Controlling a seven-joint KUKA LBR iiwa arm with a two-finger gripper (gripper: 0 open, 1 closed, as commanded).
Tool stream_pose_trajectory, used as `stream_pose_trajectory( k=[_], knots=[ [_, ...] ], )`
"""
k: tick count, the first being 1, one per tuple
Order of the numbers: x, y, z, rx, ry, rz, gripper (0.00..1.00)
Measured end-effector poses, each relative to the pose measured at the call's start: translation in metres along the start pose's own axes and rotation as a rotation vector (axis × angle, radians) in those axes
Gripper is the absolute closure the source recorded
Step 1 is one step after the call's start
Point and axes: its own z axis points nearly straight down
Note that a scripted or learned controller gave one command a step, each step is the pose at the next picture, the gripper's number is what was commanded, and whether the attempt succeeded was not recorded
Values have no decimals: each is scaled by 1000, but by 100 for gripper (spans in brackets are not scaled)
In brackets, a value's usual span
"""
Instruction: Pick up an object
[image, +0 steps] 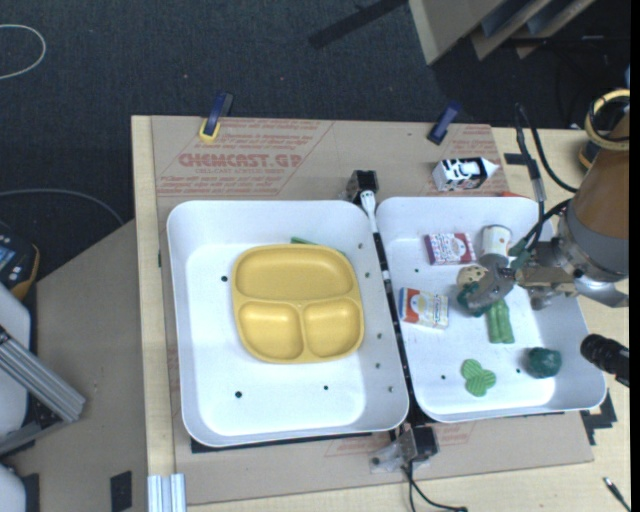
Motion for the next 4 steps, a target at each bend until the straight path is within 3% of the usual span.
stream_pose_trajectory(
  k=[1, 4],
  knots=[
    [0, 2, -5, -11, -2, -3, 0],
    [-7, 0, 131, -6, -1, -1, 0]
  ],
)
